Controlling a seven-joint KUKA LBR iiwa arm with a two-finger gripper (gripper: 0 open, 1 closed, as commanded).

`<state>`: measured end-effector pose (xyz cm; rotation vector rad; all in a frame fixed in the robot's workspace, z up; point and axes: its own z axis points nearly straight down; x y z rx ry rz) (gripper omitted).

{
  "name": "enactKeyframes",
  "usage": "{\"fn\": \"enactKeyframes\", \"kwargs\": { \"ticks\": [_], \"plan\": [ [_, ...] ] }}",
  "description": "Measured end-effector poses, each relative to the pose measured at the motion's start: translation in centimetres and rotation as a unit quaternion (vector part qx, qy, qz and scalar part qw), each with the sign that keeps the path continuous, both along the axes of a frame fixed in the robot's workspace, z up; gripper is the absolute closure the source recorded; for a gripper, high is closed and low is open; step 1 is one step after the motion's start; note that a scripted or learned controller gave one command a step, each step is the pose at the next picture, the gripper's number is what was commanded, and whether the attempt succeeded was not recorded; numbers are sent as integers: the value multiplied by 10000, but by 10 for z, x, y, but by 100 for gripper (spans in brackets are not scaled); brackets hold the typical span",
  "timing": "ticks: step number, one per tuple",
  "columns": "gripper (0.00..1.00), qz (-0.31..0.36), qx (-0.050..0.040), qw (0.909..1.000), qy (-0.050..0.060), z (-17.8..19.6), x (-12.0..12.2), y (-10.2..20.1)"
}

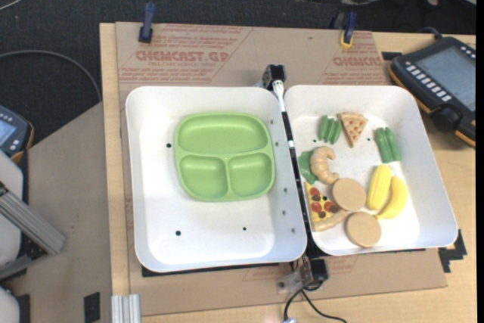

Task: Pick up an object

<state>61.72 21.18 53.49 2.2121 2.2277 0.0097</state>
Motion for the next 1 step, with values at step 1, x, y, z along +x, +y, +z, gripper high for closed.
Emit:
{"fn": "enactKeyframes", "kwargs": {
  "ticks": [1],
  "plan": [
    [100, -30, -2, 10000, -12, 12, -1, -4]
  ]
}}
